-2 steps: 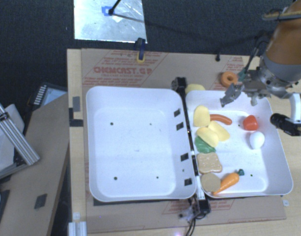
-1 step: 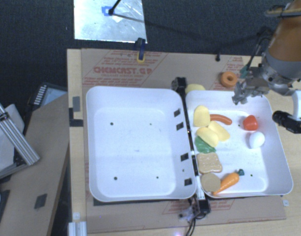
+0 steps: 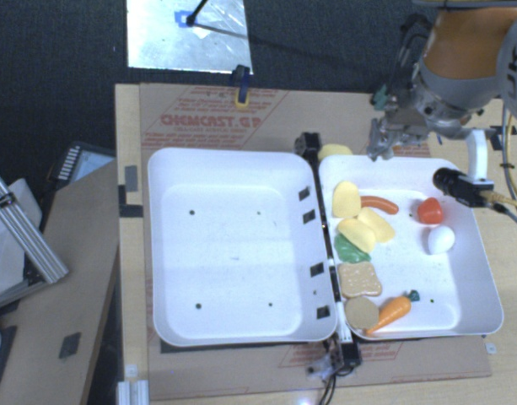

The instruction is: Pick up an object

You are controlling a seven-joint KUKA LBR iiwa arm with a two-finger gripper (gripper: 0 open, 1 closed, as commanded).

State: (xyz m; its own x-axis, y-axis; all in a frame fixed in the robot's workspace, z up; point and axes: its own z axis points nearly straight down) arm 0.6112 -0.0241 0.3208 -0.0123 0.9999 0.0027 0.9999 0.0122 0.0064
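the gripper (image 3: 381,146) hangs over the right bin (image 3: 477,298) at its 12 o'clock rim; whether it is spread, i cannot tell. toy food, sausage (image 3: 379,203) included, clusters at 9 o'clock, likely within reach.

Two bins side by side, the toy food all in the right one

The left bin (image 3: 233,251) lies beside the right bin (image 3: 477,294); in the right, a sausage (image 3: 379,203) lies far, a carrot (image 3: 393,310) near, an egg (image 3: 441,240) right, and a bread slice (image 3: 359,280) left.
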